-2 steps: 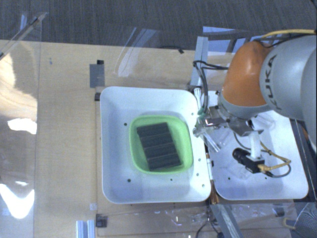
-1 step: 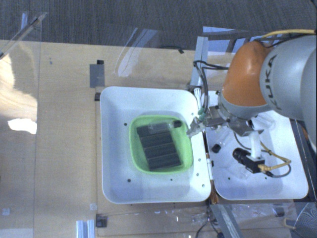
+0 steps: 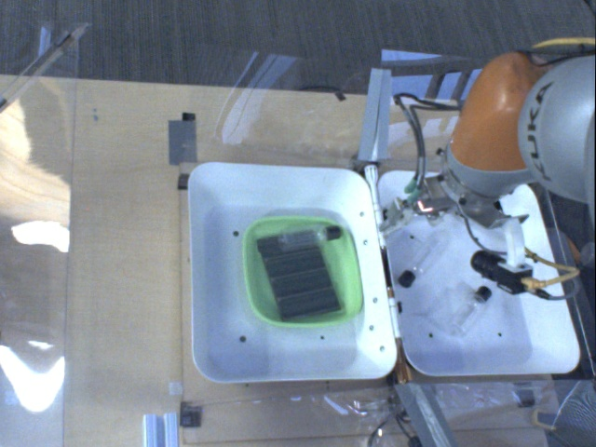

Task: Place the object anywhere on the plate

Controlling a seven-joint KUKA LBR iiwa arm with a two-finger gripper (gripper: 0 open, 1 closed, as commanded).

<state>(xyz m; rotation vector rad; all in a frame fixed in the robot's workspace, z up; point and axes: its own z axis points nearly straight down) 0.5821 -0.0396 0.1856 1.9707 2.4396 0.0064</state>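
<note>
A lime-green square plate (image 3: 256, 291) sits in the middle of the left white bin (image 3: 214, 343). A dark grey ribbed rectangular object (image 3: 298, 273) lies flat on the plate, slightly turned, and a small black piece (image 3: 331, 234) rests at its upper right corner. My gripper (image 3: 416, 210) hangs over the upper left part of the right bin (image 3: 549, 347), below the orange-banded wrist (image 3: 494, 110). It is apart from the plate, just right of the wall between the bins. The wrist hides most of it.
In the right bin lie two clear items with black caps (image 3: 407, 276) (image 3: 482, 294). A black fitting with a yellow cable (image 3: 503, 273) hangs off the arm. A grey metal post (image 3: 376, 119) stands behind the gap between the bins.
</note>
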